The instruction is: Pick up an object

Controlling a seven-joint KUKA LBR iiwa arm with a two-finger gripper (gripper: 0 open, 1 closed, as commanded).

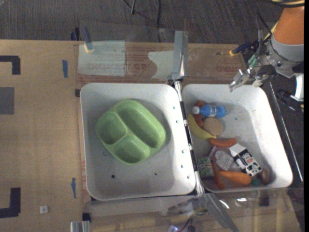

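Two shallow white bins sit side by side on the desk (38, 144). Left bin (96, 178) holds one green divided plate (131, 131), three compartments, lying flat and skewed to the bin walls. Right bin (270, 129) holds the candidate objects, grouped along its left wall and near edge: a small bottle with blue label (210, 111) on its side; a banana (197, 128) just below it, touching a tan rounded item (213, 126); an orange-red carrot-like piece (223, 142); a white and black carton (245, 160); a small packet (222, 159) beside it; a second orange carrot (235, 177) near the front wall; a small green-labelled item (205, 168) against the left wall. Several of these overlap, exact contacts unclear.

Arm enters from the right, orange band visible at the top right corner. Gripper (251, 74) sits over the far right corner of the right bin, at its rim, well apart from the object cluster. Fingers appear slightly spread with nothing between them. No object is lifted; all lie in the bin.
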